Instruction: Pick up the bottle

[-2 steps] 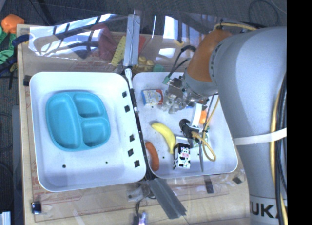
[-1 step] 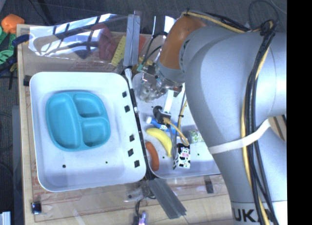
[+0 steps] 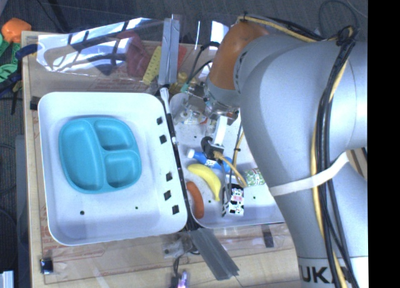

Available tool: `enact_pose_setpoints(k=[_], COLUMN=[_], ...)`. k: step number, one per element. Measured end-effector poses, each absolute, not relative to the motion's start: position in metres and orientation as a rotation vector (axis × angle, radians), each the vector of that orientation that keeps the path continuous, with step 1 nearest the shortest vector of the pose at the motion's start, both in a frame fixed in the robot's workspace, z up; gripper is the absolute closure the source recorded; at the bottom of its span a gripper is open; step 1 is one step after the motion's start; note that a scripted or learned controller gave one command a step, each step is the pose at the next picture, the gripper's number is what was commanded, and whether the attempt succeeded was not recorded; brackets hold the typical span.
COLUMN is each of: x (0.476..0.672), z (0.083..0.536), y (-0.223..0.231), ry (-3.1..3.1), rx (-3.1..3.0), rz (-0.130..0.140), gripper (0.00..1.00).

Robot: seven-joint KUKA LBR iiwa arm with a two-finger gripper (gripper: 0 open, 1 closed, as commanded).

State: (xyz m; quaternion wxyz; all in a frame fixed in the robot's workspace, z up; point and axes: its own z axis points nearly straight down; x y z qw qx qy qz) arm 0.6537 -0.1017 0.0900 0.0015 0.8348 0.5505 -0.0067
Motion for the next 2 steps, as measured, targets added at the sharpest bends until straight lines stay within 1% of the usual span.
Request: enact_pose_setpoints(k=[1,2], x=[0.5889,0.5893], z=[0.0952,0.1030], y=[-0.1148,-0.1112], ry=[2.303,2.316], rx=[2.118,2.113], rz=[-0.009,-0.006], gripper=[0.00,1.00])
